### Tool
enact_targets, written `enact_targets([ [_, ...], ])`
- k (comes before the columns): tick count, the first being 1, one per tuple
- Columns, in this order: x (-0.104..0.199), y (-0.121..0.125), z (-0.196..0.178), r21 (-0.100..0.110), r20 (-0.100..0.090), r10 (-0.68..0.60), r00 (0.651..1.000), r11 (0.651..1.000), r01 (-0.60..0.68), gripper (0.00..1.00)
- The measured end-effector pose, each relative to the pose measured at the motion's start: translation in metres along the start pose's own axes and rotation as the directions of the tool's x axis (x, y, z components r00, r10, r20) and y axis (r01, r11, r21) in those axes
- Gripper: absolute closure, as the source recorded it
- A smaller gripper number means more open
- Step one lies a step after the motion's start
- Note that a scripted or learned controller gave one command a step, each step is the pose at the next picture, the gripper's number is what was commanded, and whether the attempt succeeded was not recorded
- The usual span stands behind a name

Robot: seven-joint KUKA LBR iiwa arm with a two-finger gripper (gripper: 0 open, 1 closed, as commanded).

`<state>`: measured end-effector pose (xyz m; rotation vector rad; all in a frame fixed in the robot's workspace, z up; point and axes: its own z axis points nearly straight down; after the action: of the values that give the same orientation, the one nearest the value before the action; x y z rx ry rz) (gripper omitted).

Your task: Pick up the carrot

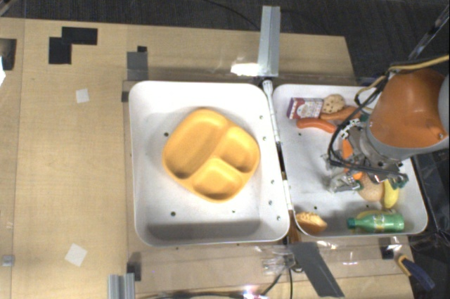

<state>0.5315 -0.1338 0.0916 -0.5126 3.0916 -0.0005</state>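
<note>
Orange-banded wrist (409, 111) above gripper (349, 176), grip state unreadable; carrot (320, 124) near, up-left, lying left-right.

Robotics lab: wooden bench (63, 171), two white bins (140, 150), metal brackets (270, 41), cables (211, 2).

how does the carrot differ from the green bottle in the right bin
The carrot is orange and lies near the bin's far edge, beside the snack packet; the green bottle lies at the near edge. The arm covers the carrot's right end, while the bottle shows whole. Both lie flat.
</note>
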Motion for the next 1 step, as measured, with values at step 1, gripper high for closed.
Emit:
enact_targets([
  [1,-0.0494,-0.0106,-0.1768,0.008,0.015,0.127,0.992,0.992,-0.127,1.0],
])
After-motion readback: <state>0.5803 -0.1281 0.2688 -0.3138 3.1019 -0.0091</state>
